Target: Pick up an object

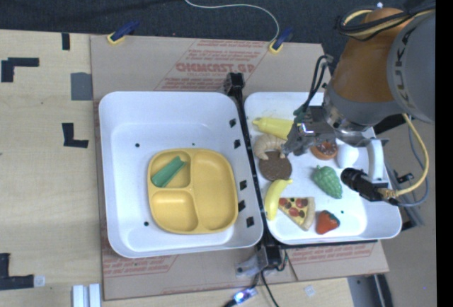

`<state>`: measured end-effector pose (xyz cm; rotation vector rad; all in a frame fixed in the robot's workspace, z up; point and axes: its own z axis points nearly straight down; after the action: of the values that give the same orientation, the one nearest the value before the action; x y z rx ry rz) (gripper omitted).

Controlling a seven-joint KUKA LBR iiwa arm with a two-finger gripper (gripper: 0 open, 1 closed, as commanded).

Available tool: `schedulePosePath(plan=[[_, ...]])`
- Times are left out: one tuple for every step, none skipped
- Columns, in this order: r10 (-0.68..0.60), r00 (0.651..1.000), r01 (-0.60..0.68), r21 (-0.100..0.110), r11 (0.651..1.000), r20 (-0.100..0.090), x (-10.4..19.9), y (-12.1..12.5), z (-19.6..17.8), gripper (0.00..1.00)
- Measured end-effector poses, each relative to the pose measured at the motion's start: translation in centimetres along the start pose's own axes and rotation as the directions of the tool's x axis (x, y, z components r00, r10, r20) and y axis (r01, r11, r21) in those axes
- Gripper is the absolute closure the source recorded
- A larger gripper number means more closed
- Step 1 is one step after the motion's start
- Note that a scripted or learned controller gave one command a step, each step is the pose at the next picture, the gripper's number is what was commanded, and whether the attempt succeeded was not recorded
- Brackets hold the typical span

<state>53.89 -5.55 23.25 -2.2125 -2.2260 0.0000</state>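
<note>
Pincer (297,139) of the KUKA arm (368,79) hangs low over the upper-left part of the right bin (379,231), its dark metal tip w/ the toy food crowded under and around it. Whether it is released, clenched or grasping anything can't be told from this slanted overhead angle; nothing is seen lifted clear of the bin.

Nearest candidates: a yellow corn-like piece (274,126) just left of the tip, a tan bun-like piece (265,146) below that, and a brown round cookie-like disc (275,168) just beneath the tip. A reddish-brown round item (325,150) sits just right of the tip, half masked by the wrist. Farther out lie a green leafy-textured toy (328,181), a banana (275,197), a pizza slice (296,211) and a strawberry (326,222) along the bin's lower part.

The left bin (120,122) carries a yellow divided plate (205,192) w/ a green pod-like piece (167,172) in its upper-left compartment, well apart from the action. Both bins sit on cardboard (205,61) over the wooden desk (42,157).

Judgement: the step in hand is the approach or closing phase. To do it well, pick one item, prob. the disc or the corn piece, centre the tip over it, and keep clear of neighbours touching it and of the divider wall btwn bins. The tight cluster raises the risk of nudging pieces aside or pinching two at once.
</note>
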Motion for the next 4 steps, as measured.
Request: schedulePosePath(plan=[[0.001,1.0,-0.001,0.003,1.0,0.001,4.8,-2.2,1.5,1.0],[0.001,1.0,-0.001,0.004,1.0,0.001,9.3,-5.4,1.9,1.0],[0.004,1.0,-0.004,-0.001,1.0,0.002,9.4,-5.7,0.0,1.0],[0.006,1.0,-0.006,0.003,1.0,0.003,8.6,-5.3,1.8,1.0]])
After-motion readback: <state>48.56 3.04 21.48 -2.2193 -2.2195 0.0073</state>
